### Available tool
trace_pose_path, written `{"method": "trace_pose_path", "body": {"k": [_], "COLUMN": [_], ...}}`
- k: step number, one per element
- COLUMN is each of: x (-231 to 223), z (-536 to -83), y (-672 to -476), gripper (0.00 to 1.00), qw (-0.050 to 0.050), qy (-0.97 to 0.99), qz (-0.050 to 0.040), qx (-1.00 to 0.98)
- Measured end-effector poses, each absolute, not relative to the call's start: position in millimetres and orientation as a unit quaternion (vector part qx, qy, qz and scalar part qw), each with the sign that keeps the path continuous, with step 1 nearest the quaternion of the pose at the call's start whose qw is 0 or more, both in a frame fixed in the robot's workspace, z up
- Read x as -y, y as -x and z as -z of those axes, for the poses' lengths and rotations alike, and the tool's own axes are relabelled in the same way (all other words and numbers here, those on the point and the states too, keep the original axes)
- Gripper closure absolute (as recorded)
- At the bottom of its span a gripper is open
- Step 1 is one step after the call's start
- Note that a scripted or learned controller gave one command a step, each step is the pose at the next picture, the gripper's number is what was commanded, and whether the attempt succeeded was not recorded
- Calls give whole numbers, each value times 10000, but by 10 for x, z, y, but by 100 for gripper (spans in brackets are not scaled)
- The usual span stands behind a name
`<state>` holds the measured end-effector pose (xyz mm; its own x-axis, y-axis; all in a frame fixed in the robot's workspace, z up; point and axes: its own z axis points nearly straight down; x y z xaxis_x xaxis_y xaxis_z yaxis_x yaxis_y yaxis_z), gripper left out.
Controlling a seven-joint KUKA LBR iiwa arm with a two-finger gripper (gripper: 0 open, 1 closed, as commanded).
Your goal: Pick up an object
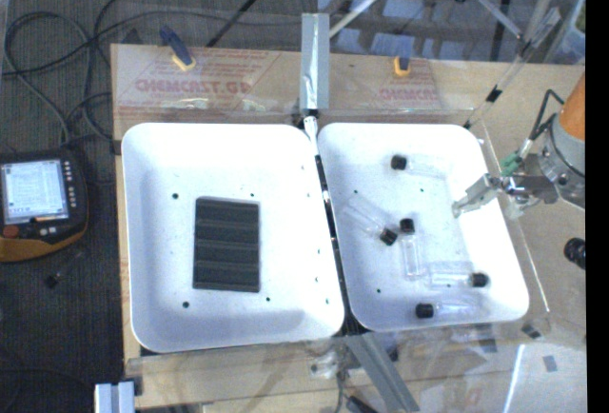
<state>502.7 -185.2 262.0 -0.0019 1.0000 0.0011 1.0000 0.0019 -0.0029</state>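
Clear plastic vials with black caps (407,245) lie scattered in the right white bin (366,302), well apart from the dark ribbed rectangular tray (227,244) in the left white bin (152,306). The end effector (476,197) hovers over the right bin's right wall; whether it is released or clenched I cannot tell. Transparent, round vials could roll or slip, and that wall crowds any approach; the bin's middle offers more room.

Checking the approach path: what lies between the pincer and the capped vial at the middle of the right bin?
In the camera view, only bare white bin floor separates the pincer from the capped vial.
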Motion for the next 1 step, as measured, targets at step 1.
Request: {"method": "trace_pose_path", "body": {"k": [1], "x": [1636], "z": [-938], "y": [-5121], "gripper": [0], "qw": [4], "qy": [7359], "qz": [3], "qx": [6771]}}
